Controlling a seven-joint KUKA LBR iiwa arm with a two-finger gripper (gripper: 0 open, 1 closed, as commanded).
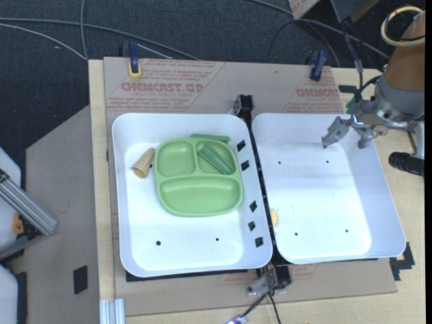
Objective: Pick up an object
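Grey hand [349,133] above right bin [378,238].

Red print on brown board [202,79] under bins: "CHEMCAST GP" at left, likely repeated at right, blurred.

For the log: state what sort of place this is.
Probably a robot lab test bench: two white bins on clamped cardboard, loose cables, and the arm's gripper over the right bin.

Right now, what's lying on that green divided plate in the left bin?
A dark green piece lies in the plate's upper right compartment; the other two compartments look bare. A small cone sits beside the plate. Whatever is beneath the plate is hidden.
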